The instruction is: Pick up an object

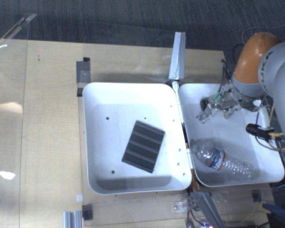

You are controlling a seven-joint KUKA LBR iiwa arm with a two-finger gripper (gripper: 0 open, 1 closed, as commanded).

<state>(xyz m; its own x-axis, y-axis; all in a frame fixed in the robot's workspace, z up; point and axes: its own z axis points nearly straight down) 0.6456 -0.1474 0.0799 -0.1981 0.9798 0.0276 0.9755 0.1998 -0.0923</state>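
A clear plastic bottle (222,159) with a blue label lies on its side near the front of the right bin (270,172). A dark ribbed rectangular block (143,146) lies flat and slightly turned in the middle of the left bin (97,127). My gripper (205,110) hangs over the back part of the right bin, pointing left, behind the bottle and well apart from it. It looks open, with nothing between its fingers.
The grey arm with its orange band (251,56) fills the right bin's back right corner, with cables (263,132) trailing along the right side. A raised divider (183,127) separates the two bins. A metal post (177,56) stands behind them.
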